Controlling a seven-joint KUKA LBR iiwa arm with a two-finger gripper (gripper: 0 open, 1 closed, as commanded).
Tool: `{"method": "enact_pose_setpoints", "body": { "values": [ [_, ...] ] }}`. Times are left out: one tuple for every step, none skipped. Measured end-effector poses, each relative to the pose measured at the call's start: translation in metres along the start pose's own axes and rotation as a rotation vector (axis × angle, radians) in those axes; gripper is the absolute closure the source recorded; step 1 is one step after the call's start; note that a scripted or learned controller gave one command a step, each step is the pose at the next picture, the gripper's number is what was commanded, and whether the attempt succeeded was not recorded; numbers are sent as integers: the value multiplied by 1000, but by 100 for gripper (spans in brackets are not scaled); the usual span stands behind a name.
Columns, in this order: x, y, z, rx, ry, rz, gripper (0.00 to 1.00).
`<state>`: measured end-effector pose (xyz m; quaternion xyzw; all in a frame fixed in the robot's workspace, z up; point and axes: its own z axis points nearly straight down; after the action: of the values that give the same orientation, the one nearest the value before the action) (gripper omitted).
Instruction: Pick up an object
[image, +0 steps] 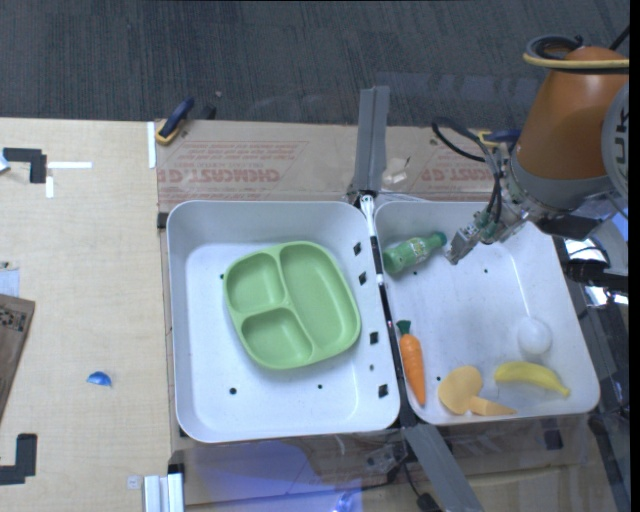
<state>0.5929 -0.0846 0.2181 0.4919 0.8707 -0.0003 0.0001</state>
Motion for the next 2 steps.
{"method": "enact_pose_setpoints", "body": {
  "values": [
    [-46,-22,27,0,-1,397,100],
    [-40,-14,9,0,-1,462,100]
  ]
}}
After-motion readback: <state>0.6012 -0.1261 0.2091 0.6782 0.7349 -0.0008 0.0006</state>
